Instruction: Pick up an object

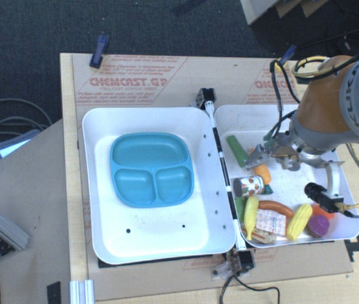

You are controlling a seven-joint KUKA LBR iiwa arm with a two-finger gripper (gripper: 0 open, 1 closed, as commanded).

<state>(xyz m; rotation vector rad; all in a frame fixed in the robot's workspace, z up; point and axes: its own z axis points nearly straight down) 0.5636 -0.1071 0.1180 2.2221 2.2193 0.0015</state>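
Yellow corn (299,220) lies at the near edge of the right bin (293,185), with a purple piece (319,227) just to its right. A pale packet (271,222) sits left of the corn, and a banana (251,214) stands lengthwise beside it, close to the bin's left wall. An orange sausage (275,206) lies across just behind the packet. Farther back is a small can (250,185) on its side, and a carrot (263,173) touches its far end. The end effector (259,158) hangs just above the carrot, reaching in from the right. From this angle I cannot tell whether it is open or closed, or whether it has hold of anything. A green stick (237,149) lies slantwise just beyond it. The left bin (97,170) holds a blue divided plate (152,168). A blue clip (98,50) sits at the far edge of the desk (135,81).
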